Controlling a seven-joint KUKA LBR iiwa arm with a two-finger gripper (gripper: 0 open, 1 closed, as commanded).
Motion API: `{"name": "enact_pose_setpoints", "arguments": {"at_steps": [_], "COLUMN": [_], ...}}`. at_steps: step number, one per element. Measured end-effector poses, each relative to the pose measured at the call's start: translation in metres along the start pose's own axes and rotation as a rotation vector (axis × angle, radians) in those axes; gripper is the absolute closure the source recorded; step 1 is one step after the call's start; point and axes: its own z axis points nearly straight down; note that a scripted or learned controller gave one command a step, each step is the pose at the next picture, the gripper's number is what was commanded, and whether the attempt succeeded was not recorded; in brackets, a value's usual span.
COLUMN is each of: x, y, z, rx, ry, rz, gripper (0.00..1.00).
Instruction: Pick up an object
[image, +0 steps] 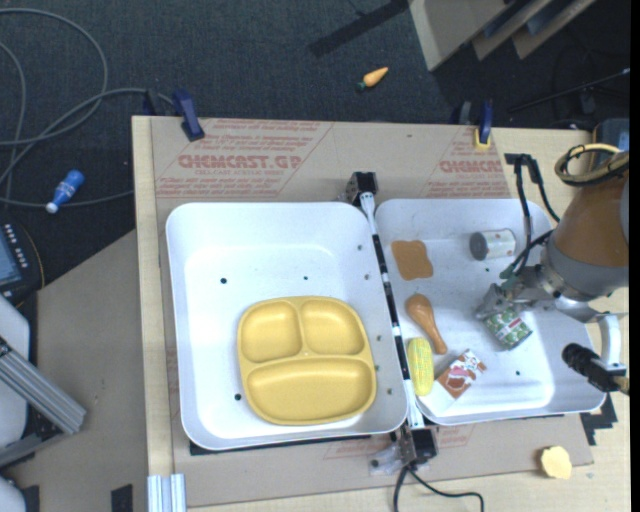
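In the right bin (530, 395) lie a flat brown toast piece (411, 259), a grey cylinder (492, 243), a brown drumstick (425, 318), a yellow corn cob (419, 363), a red-and-white packet (460, 373) and a green-and-white packet (509, 328). My gripper (503, 299) reaches in from the right and hangs low over the bin's right half. It sits just above and touching or nearly touching the upper edge of the green-and-white packet. The arm's body hides the bin's right rim.
The left bin (200, 260) holds a yellow divided plate (305, 358). A black clamp (362, 186) sits at the top of the seam between the bins. A small yellow piece (555, 461) lies on the bench off the right bin's near right corner.
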Motion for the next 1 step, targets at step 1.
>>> {"name": "enact_pose_setpoints", "arguments": {"at_steps": [1], "x": [0.1276], "y": [0.0491], "z": [-0.0939], "rx": [-0.008], "ry": [0.007], "rz": [-0.016], "gripper": [1.0]}}
